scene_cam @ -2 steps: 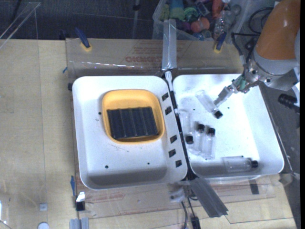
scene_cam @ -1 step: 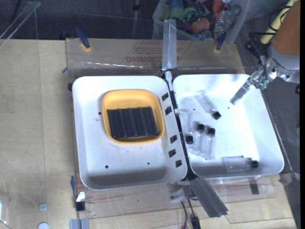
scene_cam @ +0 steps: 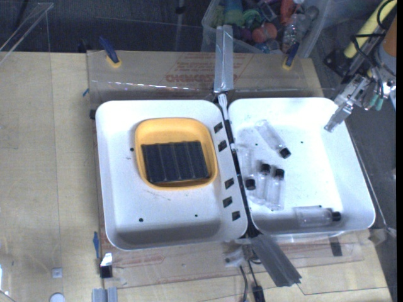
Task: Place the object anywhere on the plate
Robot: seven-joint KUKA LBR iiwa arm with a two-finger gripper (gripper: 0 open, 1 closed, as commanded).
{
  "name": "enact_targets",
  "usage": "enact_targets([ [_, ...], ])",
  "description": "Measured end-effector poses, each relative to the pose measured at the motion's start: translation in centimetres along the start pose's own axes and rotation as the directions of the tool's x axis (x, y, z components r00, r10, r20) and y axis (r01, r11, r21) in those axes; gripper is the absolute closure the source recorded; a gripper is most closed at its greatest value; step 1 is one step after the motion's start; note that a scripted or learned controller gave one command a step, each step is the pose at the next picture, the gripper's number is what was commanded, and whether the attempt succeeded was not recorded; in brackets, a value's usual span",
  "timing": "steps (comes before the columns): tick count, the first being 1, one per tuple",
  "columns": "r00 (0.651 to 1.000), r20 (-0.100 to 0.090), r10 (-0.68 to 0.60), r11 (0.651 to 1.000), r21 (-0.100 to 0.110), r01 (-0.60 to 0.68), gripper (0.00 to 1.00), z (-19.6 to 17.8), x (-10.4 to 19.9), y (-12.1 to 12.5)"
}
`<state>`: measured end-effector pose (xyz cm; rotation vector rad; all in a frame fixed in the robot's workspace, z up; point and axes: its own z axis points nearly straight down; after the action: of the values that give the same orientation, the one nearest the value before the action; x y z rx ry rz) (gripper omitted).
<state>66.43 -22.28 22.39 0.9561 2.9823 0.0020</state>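
Observation:
A yellow plate (scene_cam: 171,126) with rounded corners sits in the left white bin (scene_cam: 119,219). A black ribbed rectangular object (scene_cam: 175,162) lies flat on it and covers most of its floor. In the right white bin (scene_cam: 349,168) lie several clear vials with black caps: one (scene_cam: 275,140) near the middle, a cluster (scene_cam: 267,181) by the divider and a longer one (scene_cam: 313,216) at the front. My gripper (scene_cam: 338,114) hangs over the far right corner of the right bin, away from the vials, with nothing seen in it.
A grey divider strip (scene_cam: 228,162) with black clips runs between the two bins. A clear tub of colourful toys (scene_cam: 264,11) stands behind the bins. Blue clamps (scene_cam: 112,54) hold a clear sheet at the back.

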Motion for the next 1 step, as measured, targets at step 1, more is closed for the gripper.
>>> enact_targets([
  [1,0.991,0.001,-0.136,0.991,0.0,0.136,0.0,-2.71,1.1,-0.63],
])
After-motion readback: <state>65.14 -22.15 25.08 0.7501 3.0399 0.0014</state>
